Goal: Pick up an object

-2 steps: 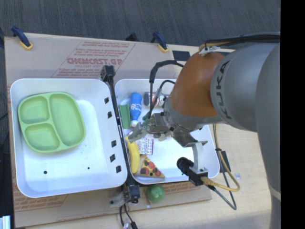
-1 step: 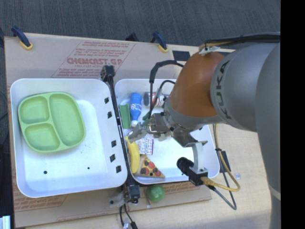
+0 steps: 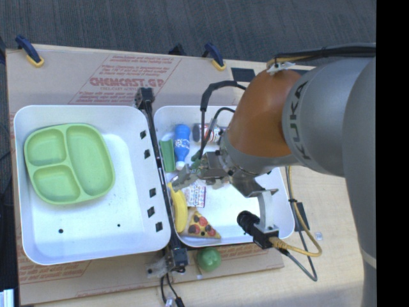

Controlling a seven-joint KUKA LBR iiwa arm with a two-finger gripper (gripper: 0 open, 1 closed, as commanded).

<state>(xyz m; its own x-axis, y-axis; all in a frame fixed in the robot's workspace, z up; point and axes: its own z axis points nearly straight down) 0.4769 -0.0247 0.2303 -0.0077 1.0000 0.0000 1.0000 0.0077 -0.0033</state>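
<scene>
Picking the banana [image 3: 179, 211], I'd come straight down: it lies just below the gripper [image 3: 185, 174] in the right bin [image 3: 281, 190], against the divider, pizza slice [image 3: 202, 226] beside it. Whether the jaws hold anything, I cannot tell.

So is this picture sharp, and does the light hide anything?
In the camera view, the light is even and soft: the green plate in the left bin reads cleanly, without glare. The arm looms large and slightly soft, casting faint shadow into the right bin. Small things there, like the banana, look a little blurred.
</scene>
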